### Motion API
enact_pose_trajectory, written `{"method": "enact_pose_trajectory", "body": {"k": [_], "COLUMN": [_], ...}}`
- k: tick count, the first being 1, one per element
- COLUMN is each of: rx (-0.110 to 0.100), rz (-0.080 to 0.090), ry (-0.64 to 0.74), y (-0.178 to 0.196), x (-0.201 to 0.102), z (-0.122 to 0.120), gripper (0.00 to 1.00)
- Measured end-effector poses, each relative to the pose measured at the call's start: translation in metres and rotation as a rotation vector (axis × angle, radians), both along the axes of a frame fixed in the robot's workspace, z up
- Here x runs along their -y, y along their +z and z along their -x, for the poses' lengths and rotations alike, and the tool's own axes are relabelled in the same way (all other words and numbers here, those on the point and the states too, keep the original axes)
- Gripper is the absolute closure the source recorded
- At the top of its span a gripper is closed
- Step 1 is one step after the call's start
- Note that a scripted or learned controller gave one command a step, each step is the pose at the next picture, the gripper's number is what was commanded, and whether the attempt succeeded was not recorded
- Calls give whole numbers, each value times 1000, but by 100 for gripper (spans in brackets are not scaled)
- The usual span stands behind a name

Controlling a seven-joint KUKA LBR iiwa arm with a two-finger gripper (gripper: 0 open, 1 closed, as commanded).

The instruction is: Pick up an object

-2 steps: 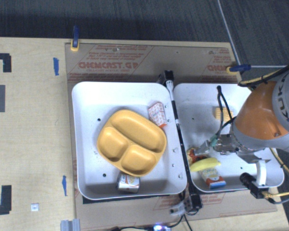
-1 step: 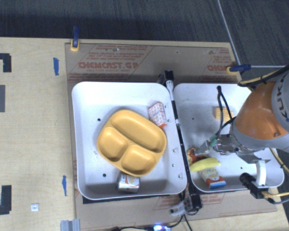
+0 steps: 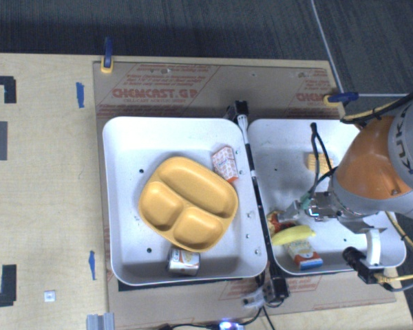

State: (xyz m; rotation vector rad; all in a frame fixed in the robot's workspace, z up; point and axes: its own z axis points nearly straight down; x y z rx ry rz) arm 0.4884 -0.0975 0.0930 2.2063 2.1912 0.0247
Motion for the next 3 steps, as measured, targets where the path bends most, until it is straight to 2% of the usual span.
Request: {"method": "enact_pose_trajectory", "body": {"k": [3], "rx": [0], "rz": [1], "ry": [-1], "y": [0], "x": [-1], "z": [0], "gripper": [0]}}
